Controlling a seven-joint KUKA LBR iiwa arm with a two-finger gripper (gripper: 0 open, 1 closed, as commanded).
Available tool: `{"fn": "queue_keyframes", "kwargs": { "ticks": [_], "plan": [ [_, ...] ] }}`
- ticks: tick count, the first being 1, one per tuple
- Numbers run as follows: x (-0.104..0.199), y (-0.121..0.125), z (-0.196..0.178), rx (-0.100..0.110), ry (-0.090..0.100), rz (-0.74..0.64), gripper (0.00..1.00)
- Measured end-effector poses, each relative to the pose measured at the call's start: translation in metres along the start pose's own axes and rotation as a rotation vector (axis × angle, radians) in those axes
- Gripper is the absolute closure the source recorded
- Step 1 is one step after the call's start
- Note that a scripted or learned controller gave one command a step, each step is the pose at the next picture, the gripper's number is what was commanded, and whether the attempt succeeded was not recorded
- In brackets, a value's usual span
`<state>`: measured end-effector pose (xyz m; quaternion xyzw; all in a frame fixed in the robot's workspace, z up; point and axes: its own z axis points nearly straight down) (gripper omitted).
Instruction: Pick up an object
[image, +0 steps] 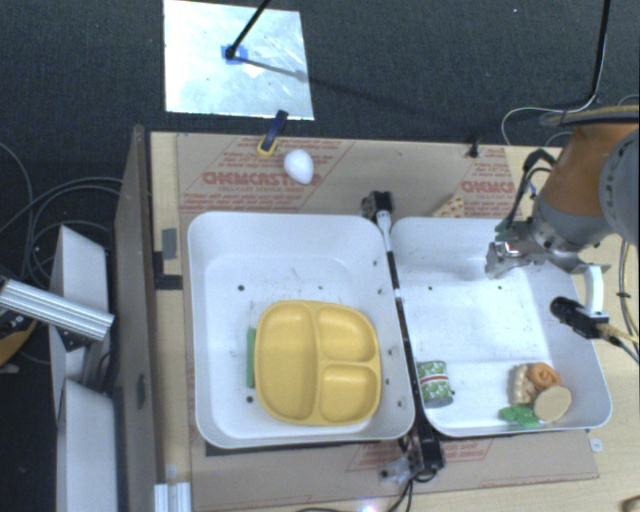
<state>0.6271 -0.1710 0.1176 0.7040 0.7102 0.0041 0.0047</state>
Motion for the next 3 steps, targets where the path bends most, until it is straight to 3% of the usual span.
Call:
{"fn": "queue_keyframes", "kwargs": {
  "ticks": [1,3],
  "plan": [
    [-0.008,-0.044,-0.016,0.014,0.001,0.009,1.0],
    [-0.007,-0.039,-0.037,0.004,0.0,0.006,1.0]
  ]
}}
